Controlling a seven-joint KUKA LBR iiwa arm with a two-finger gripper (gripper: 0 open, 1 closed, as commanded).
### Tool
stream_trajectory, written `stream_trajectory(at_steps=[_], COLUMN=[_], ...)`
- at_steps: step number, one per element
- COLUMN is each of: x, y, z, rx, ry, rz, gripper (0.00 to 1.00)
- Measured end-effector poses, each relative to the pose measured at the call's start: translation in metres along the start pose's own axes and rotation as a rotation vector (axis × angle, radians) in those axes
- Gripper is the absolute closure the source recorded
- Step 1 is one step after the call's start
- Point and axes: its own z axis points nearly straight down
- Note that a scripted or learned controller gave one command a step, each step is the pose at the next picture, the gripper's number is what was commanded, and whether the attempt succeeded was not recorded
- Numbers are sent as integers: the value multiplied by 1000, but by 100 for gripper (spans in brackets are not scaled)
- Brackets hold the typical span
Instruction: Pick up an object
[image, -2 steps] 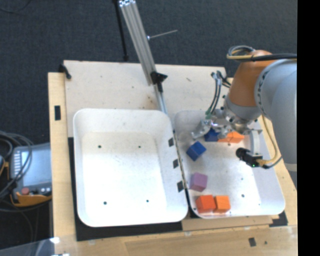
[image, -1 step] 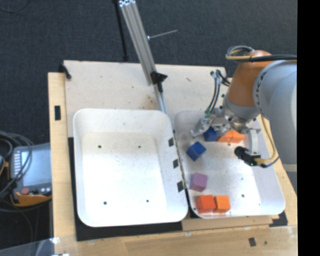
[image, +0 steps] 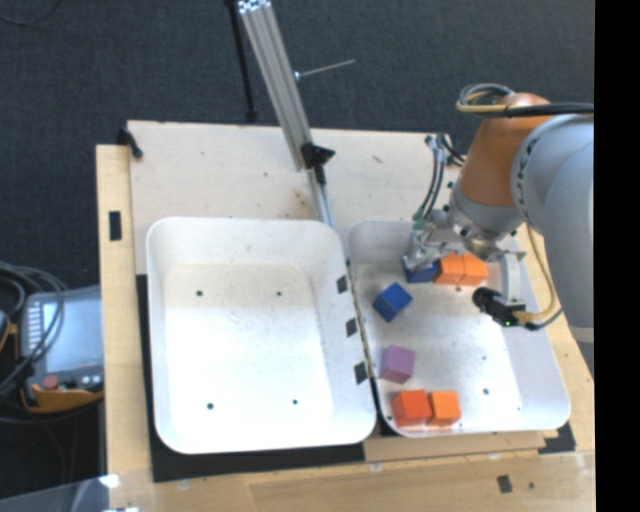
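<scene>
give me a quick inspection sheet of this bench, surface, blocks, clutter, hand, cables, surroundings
surface: wooden bench bearing the left bin and the right bin, side by side.
job's things: in the right bin, a blue block, a purple block, two orange blocks touching at the near wall, and an orange block with a dark blue one beside it at the hand.
clutter: nothing seen.
hand: the hand is low over the right bin's far end; finger state cannot be told.
cables: cables run down the wrist; a black cable lies on the floor.
surroundings: dark carpet, metal post, a grey device at left.
</scene>
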Motion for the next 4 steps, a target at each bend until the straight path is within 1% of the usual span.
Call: stream_trajectory(at_steps=[1, 2, 3, 4], x=[-8, -9, 37, 87], y=[6, 8, 2, -14], z=[-47, -75, -91, -89], rx=[28, 28, 33, 34], ry=[7, 8, 10, 9], rz=[-3, -7, -7, -9], gripper=[100, 100, 100, 100])
